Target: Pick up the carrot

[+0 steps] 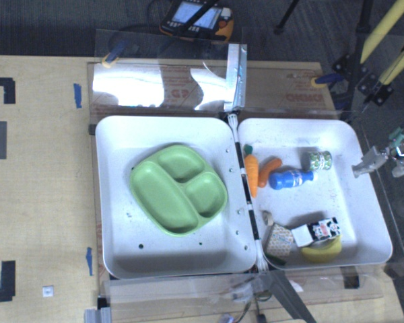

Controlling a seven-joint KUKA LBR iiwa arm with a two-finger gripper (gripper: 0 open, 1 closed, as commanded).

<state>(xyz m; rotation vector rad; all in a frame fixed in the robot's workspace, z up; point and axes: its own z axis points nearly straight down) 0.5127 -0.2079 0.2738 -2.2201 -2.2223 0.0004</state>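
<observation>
The left shallow white plastic bin (114, 200) carries a pale green three-compartment plate (178, 188) lying flat near its middle, while the right shallow white plastic bin (363, 200) holds all the smaller clutter. Among that clutter, going down in size, are a yellow banana (323, 249) at the near edge with a small black-and-white carton (316, 231) lying on it, a patterned pouch (279, 240) just beside them, a blue bottle (289, 179) on its side, the orange toy carrot with a green top (252, 172), a short orange-red sausage-shaped piece (270, 165) and a small green can (319, 160). The carrot lies close against the left wall of the right bin, leafy end away from the camera, tip toward it, with the sausage-shaped piece touching or nearly touching its right flank. It looks like a light, stiff, smooth plastic toy, so it should lift easily but could slip or roll; the thicker upper half seems the best place to grip, across its width, though the wall leaves little room for a finger on that side. The grey two-finger gripper (376, 160) sits at the bin's right rim, well apart from the carrot, holding nothing; I cannot tell how far its jaws stand apart.
</observation>
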